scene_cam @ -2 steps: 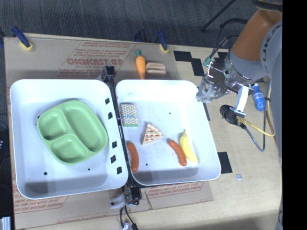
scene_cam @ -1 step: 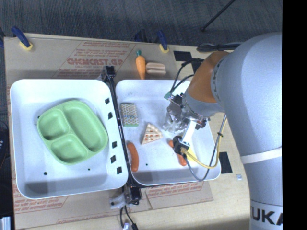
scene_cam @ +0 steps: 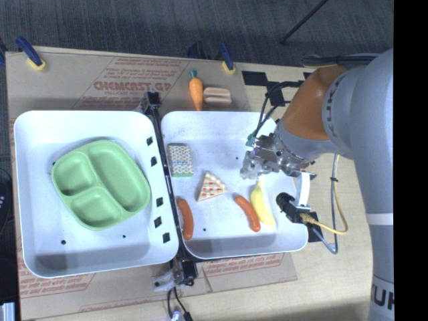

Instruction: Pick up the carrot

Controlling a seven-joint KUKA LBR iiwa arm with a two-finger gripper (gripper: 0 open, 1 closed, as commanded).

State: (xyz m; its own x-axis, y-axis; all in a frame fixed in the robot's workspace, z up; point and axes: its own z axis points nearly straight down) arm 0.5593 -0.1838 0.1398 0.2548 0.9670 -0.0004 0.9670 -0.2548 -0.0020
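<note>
The claw (scene_cam: 253, 171) is hovering low over the right white bin (scene_cam: 221, 122); whether it is wide or narrow, I cannot tell. The carrot (scene_cam: 195, 92) is lying well up and left of the claw, outside the bin on the cardboard (scene_cam: 127, 82), beside a small layered block (scene_cam: 217, 96). It is looking like light, stiff, smooth plastic, tapered and likely slippery, so gripping across its thick orange middle seems best.

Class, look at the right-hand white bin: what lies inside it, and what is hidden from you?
Inside the right bin lie a checked block, a waffle wedge, two sausages and a banana. The arm covers the bin's right part.
</note>
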